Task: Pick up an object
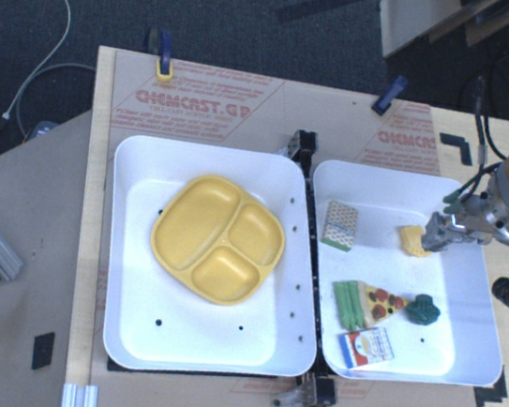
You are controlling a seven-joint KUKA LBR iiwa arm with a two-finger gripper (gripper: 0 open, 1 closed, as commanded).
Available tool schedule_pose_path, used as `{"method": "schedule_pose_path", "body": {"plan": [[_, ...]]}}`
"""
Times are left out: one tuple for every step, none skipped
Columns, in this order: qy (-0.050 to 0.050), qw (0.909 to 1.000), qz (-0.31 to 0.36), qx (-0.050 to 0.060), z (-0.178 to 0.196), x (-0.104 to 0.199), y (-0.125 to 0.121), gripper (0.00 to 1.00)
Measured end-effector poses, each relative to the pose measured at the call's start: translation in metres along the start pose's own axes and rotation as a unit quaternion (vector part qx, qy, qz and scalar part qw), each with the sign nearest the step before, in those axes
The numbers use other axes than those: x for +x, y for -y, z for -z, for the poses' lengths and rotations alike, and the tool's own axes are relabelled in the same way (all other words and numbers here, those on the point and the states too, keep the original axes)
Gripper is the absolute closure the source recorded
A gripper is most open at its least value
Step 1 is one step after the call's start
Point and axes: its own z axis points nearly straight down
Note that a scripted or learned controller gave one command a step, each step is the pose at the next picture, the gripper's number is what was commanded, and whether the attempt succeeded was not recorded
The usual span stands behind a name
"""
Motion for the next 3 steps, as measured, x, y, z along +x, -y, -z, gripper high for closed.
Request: {"method": "schedule_pose_path", "body": {"plan": [[0.0, 1.0, 0.0, 0.0, -0.007, 0.051, -0.01, 1.0], [0.001, 1.0, -0.001, 0.0, -0.01, 0.098, -0.018, 1.0], [0.001, 1.0, 0.0, -0.001, -0.011, 0.146, -0.032, 1.0]]}}
